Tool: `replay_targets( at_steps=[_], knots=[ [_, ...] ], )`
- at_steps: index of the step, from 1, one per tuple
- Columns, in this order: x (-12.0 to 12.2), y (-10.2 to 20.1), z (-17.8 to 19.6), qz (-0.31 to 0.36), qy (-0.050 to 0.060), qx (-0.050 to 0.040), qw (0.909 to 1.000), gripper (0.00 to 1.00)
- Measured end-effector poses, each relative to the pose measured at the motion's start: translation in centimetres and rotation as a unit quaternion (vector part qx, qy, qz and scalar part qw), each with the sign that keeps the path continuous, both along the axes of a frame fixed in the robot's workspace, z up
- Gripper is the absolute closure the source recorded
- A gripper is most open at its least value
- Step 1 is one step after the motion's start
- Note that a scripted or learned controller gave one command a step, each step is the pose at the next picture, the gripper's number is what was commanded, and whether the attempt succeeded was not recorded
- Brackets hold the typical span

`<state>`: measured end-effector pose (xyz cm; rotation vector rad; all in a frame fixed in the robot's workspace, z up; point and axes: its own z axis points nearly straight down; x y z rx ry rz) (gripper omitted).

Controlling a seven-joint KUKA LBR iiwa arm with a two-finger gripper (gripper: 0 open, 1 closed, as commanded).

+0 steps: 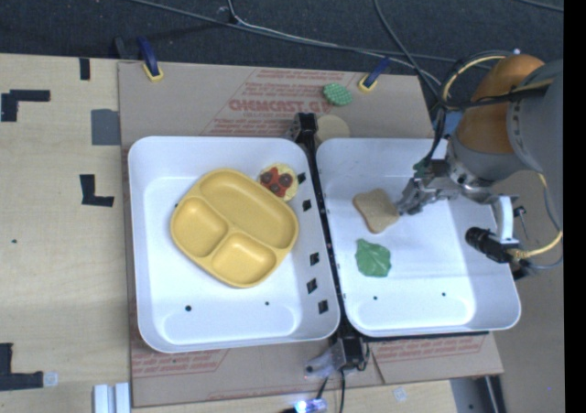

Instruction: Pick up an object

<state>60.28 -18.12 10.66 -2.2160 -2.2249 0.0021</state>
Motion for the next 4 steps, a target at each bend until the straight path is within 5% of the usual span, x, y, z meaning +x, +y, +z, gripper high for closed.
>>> replay_targets(
  at_steps=[3,4],
  knots=[
    [2.0,-0.6,14.4,-0.001,-0.002,-0.0002,1.0,1.0],
    [1.3,4.2,13.4,-0.001,0.0,-0.0004,1.0,1.0]
  ],
)
